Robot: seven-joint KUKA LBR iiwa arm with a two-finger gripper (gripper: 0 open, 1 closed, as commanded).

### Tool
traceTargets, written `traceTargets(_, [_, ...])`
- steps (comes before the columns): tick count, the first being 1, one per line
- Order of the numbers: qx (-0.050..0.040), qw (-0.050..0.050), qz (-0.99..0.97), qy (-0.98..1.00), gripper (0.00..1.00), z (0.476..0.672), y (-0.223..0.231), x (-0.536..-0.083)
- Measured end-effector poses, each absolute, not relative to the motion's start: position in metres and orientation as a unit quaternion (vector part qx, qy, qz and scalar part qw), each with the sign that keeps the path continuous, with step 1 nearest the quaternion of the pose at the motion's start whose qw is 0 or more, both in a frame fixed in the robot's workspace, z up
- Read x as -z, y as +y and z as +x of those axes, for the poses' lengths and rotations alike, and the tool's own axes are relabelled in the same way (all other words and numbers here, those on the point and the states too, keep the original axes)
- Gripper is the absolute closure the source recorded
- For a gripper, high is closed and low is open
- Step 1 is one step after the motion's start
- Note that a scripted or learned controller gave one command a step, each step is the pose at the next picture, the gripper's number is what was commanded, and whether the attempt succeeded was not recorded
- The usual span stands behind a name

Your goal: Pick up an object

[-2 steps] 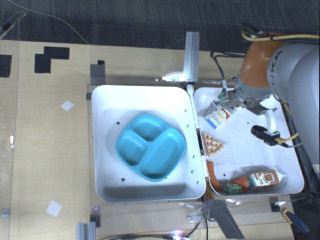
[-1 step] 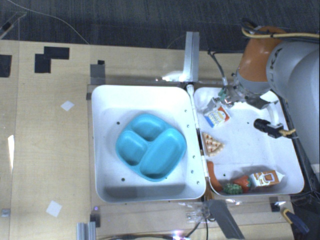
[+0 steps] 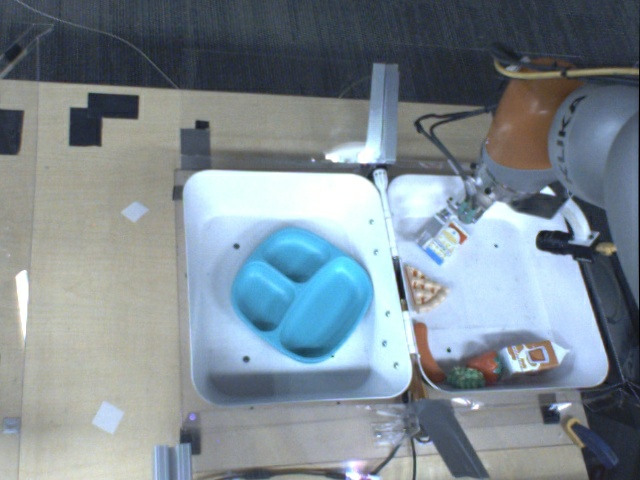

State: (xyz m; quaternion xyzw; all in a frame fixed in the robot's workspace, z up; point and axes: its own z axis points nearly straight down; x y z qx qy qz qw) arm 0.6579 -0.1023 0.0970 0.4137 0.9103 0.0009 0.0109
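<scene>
No legible text on anything

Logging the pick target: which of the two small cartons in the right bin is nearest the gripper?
The white and blue carton at the bin's upper left, just below the gripper. The orange carton lies far off along the bin's bottom edge, beside the toy vegetables.

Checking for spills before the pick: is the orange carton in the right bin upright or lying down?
Lying down. The orange carton rests on its side along the right bin's front wall.
</scene>
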Motion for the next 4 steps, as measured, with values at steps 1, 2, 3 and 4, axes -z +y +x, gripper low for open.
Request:
traceTargets(1, [-0.0019, 0.005, 0.415, 0.910, 0.00, 0.613, -0.092, -0.088])
traceTargets(2, [-0.0038, 0.009, 0.415, 0.910, 1.00, 0.616, -0.092, -0.100])
traceTargets(3, [-0.0012, 0.003, 0.445, 0.896, 1.00, 0.631, -0.074, -0.185])
traceTargets(4, [-0.0019, 0.003, 0.415, 0.910, 1.00, 0.646, -0.013, -0.252])
